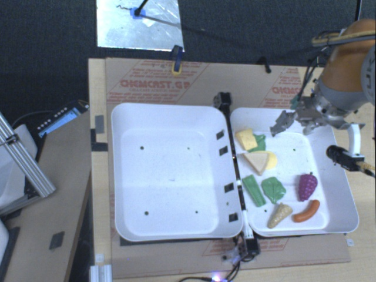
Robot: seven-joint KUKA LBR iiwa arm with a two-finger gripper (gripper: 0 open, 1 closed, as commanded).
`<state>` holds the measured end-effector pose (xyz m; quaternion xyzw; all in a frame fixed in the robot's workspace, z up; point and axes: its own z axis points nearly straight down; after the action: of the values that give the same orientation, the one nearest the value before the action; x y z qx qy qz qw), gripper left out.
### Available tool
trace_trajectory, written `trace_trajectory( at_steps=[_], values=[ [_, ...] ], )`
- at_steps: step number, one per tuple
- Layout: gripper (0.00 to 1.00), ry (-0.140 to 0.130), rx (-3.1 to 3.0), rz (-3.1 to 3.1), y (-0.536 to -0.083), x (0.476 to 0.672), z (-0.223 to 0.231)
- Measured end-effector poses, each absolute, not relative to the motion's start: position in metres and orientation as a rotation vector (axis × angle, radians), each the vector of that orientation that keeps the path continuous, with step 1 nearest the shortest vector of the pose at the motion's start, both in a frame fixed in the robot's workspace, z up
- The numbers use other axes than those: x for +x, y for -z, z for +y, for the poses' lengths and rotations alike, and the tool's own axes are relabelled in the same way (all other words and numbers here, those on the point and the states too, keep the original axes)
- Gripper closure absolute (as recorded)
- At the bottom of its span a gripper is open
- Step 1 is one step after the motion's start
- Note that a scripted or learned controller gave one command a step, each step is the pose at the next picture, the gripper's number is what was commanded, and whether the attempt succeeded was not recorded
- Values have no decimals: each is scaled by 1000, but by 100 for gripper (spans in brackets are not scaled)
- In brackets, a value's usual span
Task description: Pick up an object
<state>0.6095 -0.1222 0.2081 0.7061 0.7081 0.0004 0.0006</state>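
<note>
Over right-hand shallow white bin (pixel 343 216), grey two-finger gripper (pixel 286 122) hovering, grip state impossible to tell; yellow plastic corn piece (pixel 247 138) just below, lying loose — nothing picked up yet, whole grasp remaining

Even, fairly bright overhead light fills the scene, and the two white bins (pixel 170 175) come close to washed out — their floors hold little tone. Behind the bins, a silvery sheet (pixel 140 16) throws back patchy glare. Shadows are soft and short: a faint grey edge runs under the bins' rims, and a dim patch lies beneath the arm (pixel 346 69) at the bins' right. The dark backdrop beyond the sheet swallows detail. Focus is modest throughout — small food items look slightly smeared, with mild grain
</note>
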Motion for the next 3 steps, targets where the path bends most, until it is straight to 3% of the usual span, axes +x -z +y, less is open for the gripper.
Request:
trace_trajectory(
  at_steps=[1,2,3],
  values=[
    [0,3,2220,2230,-87,596,-98],
    [0,0,2220,2218,-85,562,-93],
    [0,0,2221,2218,-85,504,-96]
  ],
)
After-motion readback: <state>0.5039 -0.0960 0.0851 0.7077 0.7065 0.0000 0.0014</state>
